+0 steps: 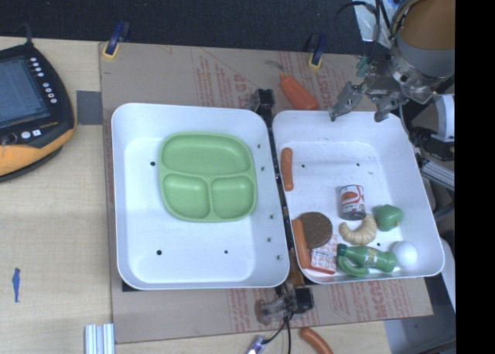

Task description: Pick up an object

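Camera view: left bin [135, 190] holds green tray [207, 176]; jaws [361, 107] spread, holding nothing.

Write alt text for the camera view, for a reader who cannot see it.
The arm's open hand hovers over the far edge of the right white bin, holding nothing. That bin holds a hot dog, small can, croissant, brown cookie, green bottle and white egg. The left bin holds a green divided plate.
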You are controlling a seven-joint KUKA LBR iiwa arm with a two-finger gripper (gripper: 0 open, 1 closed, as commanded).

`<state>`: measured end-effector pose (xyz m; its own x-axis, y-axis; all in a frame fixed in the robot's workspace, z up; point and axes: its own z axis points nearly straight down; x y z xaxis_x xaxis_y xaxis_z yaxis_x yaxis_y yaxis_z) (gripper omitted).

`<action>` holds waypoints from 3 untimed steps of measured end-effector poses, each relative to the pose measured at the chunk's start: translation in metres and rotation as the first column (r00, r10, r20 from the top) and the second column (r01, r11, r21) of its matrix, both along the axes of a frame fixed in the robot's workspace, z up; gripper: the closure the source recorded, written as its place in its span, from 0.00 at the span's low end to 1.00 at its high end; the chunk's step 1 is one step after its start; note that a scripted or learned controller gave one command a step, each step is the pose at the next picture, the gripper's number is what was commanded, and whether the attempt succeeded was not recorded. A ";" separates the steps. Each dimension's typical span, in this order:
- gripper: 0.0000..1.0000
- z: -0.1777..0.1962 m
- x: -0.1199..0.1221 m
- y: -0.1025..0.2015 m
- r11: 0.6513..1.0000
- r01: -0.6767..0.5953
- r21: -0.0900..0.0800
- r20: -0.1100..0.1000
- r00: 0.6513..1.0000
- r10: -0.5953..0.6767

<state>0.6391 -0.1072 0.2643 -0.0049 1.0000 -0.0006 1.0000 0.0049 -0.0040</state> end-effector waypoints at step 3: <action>0.00 -0.172 -0.080 -0.074 1.000 0.002 -0.001 0.003 1.000 -0.002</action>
